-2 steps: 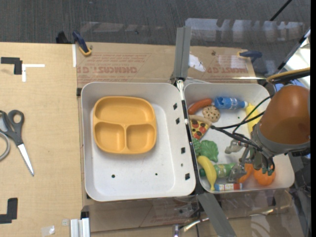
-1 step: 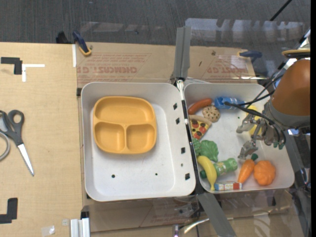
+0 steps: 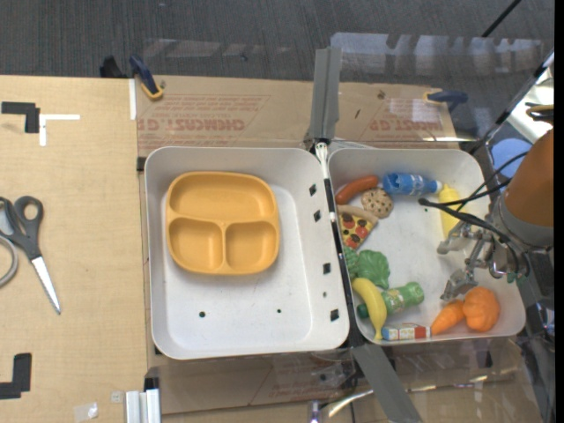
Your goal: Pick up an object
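We see the arm (image 3: 533, 192) reaching in from the right over the right bin (image 3: 401, 236), its end effector (image 3: 465, 267) hanging low near that bin's right side. We cannot tell whether the end effector is released or clenched, since its metal parts blur together from this angle, and we see nothing clearly caught in it. Just below it, at the bin's lower right, lie a small orange pumpkin (image 3: 481, 308) and a carrot (image 3: 448, 317), side by side and touching; the end effector's tip sits right above the carrot's thick end, very near it, though we cannot say whether they touch. To the left of the end effector, well apart from it, a green bottle (image 3: 403, 297) lies tilted beside a banana (image 3: 371, 305), with a head of broccoli (image 3: 370, 265) just above them. A small red and white box (image 3: 406, 331) rests along the bin's front wall between the banana and the carrot. Toward the back of the bin we find a blue bottle (image 3: 410, 183) lying on its side, a sausage (image 3: 356, 189), a cookie (image 3: 377, 203) and a pizza slice (image 3: 354, 227). A yellow piece (image 3: 450, 210) sits behind the arm's cables. The left bin (image 3: 238, 315) holds a yellow divided plate (image 3: 224, 223). On the worktop (image 3: 79, 254) at far left lie scissors (image 3: 33, 245).
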Available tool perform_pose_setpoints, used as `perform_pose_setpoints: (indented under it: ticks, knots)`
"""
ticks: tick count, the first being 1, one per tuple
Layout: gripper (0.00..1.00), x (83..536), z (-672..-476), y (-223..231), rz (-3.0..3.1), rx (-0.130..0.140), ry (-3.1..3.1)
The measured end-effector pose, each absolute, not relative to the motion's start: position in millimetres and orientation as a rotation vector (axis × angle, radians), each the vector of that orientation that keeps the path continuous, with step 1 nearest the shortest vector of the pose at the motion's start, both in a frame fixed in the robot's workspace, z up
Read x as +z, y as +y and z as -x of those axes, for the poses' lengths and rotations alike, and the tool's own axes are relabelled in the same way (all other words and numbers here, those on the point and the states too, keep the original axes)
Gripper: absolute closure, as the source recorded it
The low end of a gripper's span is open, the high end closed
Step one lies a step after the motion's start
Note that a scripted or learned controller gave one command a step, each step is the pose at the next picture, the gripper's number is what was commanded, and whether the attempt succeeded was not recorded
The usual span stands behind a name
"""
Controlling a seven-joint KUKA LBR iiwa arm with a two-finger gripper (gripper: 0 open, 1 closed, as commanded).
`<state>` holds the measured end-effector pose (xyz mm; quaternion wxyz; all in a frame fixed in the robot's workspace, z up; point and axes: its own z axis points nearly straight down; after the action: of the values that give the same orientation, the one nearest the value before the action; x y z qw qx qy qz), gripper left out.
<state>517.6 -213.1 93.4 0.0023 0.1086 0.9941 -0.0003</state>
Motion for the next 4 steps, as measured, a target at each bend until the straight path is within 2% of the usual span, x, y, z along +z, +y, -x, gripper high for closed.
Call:
perform_pose_setpoints:
  ticks: [1, 2, 3, 4]
  knots:
    - [0.00, 98.9, -489.3, -214.7, -0.078, 0.003, 3.110]
    - [0.00, 94.0, -592.4, -152.2, -0.128, 0.001, 3.132]
    - [0.00, 96.0, -638.9, -91.4, -0.349, 0.001, 3.113]
    - [0.00, 97.9, -615.2, -161.6, -0.082, -0.001, 3.134]
